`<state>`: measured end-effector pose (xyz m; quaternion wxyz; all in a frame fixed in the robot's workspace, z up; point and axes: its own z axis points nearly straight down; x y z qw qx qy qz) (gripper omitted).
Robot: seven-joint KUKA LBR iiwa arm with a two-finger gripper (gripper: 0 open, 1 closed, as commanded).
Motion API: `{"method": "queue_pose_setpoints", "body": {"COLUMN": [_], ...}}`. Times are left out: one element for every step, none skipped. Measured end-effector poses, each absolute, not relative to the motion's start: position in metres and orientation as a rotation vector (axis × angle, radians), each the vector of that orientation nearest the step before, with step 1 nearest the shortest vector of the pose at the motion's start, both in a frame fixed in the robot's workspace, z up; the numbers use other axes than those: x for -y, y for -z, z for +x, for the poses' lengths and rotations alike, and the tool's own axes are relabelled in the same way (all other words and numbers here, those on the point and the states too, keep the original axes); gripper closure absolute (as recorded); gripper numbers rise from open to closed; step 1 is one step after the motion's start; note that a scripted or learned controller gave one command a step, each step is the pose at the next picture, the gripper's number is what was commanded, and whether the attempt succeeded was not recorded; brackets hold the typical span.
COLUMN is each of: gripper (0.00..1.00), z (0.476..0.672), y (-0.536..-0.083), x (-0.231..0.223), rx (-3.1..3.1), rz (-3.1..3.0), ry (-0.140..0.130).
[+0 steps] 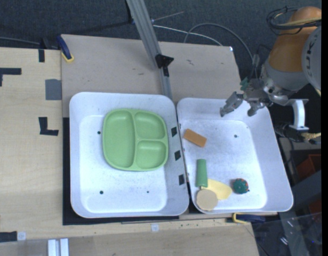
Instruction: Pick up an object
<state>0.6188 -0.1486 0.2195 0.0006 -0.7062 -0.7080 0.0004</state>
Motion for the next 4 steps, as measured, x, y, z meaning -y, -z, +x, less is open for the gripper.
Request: {"method": "queue_pose_setpoints", "body": {"gripper": [0.00, 0.00, 0.00, 0.00], "z": [0.619, 0.610, 0.614, 0.614], "y": [-0.219, -0.159, -0.112, -0.087], "x": [0.149, 0.151, 0.147, 0.146], "rx": [2.224, 2.219, 2.222, 2.224], "rz": [-2.218, -2.216, -2.215, -2.218], "ry": [-0.001, -0.009, -0.007, -0.004]}}
